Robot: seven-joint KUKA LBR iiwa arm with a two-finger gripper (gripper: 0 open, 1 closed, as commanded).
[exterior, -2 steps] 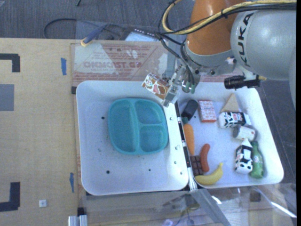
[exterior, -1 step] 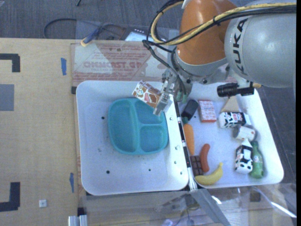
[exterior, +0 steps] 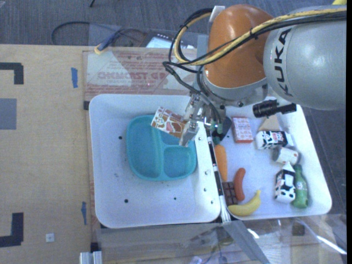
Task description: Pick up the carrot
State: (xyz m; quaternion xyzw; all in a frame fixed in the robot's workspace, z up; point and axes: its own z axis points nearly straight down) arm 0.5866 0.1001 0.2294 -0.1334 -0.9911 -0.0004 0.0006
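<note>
Here the carrot point(exterior: 220, 161) lies in the right bin point(exterior: 316, 147), hard against its left wall: a plain orange stick, lengthwise from far to near. Nearer are a red sausage point(exterior: 239, 184) and a banana point(exterior: 246, 205). The gripper point(exterior: 192, 126) hangs over the left bin point(exterior: 104, 164), by a blue divided plate point(exterior: 151, 153), its jaws clasping a small printed packet point(exterior: 168, 121), not the carrot

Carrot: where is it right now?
The carrot lies in the right bin, against its left wall near the divider, just below the gripper and left of the sausage.
</note>
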